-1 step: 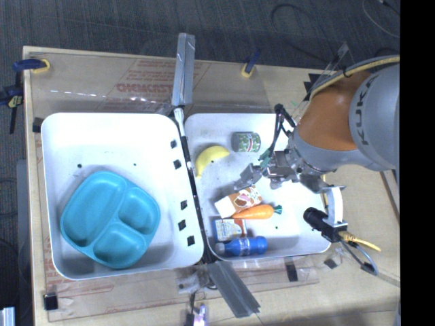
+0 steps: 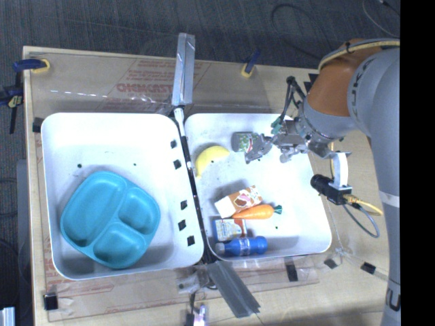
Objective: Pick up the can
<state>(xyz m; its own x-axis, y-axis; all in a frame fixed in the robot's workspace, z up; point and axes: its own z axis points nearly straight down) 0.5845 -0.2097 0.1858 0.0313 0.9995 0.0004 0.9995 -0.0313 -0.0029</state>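
The grey arm point(image 2: 370, 114) reaches in from the right, its orange band point(image 2: 329, 90) bent over the far right corner of the right bin point(image 2: 306, 233), with the wrist pointing left and slightly down toward the bin floor. The gripper point(image 2: 262, 148) sits low at the end of it, and the can point(image 2: 243, 141) lies on its side right at the fingertips, near the back wall of the right bin. The fingers appear to close on the can's near end, though the view is too small and blurred to be sure the grip is firm. Just left of the can rests a yellow lemon point(image 2: 211, 157). Nearer the front lie a small carton point(image 2: 239, 200), a carrot point(image 2: 257, 212) and a blue bottle point(image 2: 243, 246). The left bin point(image 2: 54, 134) holds a blue divided plate point(image 2: 109, 217).
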